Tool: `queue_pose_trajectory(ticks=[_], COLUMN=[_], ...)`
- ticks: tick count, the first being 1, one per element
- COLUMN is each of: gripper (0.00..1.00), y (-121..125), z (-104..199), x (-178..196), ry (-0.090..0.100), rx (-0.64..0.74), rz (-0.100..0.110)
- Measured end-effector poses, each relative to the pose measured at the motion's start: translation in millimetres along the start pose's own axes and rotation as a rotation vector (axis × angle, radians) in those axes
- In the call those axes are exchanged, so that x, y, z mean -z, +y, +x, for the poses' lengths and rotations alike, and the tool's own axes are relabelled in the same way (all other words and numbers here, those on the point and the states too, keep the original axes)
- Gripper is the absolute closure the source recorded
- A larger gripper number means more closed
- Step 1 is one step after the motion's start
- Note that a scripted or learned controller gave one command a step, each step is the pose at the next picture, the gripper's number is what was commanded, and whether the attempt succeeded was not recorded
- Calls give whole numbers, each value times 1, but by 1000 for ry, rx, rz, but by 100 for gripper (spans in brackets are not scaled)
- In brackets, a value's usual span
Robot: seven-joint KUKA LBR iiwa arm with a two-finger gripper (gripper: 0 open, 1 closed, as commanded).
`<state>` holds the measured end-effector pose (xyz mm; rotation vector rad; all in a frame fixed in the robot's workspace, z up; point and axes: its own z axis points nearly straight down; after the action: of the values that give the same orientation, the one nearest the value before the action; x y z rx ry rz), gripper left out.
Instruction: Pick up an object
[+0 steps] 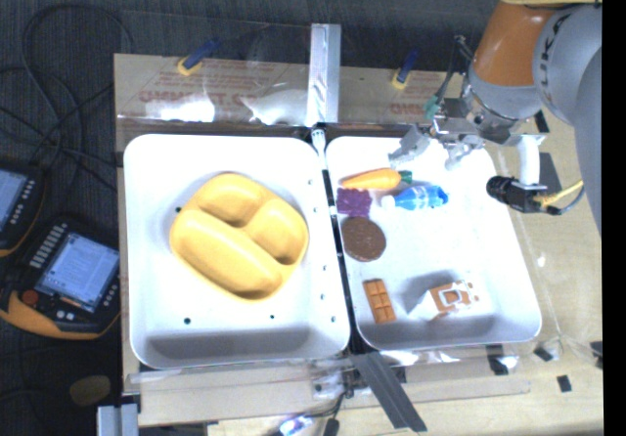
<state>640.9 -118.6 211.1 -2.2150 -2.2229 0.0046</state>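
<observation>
Over the far edge of the right bin (518, 258) the gripper (435, 146) hangs with its two fingers spread apart and nothing between them, just above and to the right of a tight cluster of toys. That cluster is the likeliest target: an orange carrot (372, 178) lies across the top, a purple piece (354, 200) sits touching it below, a blue bottle (419, 196) lies just beside both, and a brown round cookie (363, 239) rests a little nearer the camera. Crowding is the main risk, since fingers coming down here could straddle two items at once, or nudge the carrot against the dividing wall and close on air. The bottle looks rounded and could roll out of a pinch. Nearer the front of the same bin, a small orange waffle block (378, 300) and a white-and-orange toy (452, 298) lie apart from everything, easier to grab but well away from the fingers. A large yellow bread-shaped object (238, 234) occupies the left bin (147, 307), probably too wide for this claw.
</observation>
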Motion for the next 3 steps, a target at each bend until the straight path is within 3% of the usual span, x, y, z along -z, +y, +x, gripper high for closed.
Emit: queue_pose_trajectory(ticks=[1,2,3], gripper=[0,0,0], y=[30,14,27], z=[-11,-14,-14], x=[-106,-111,-124], ry=[1,8,1], rx=[-85,-256,-444], rz=[-18,-38,10])
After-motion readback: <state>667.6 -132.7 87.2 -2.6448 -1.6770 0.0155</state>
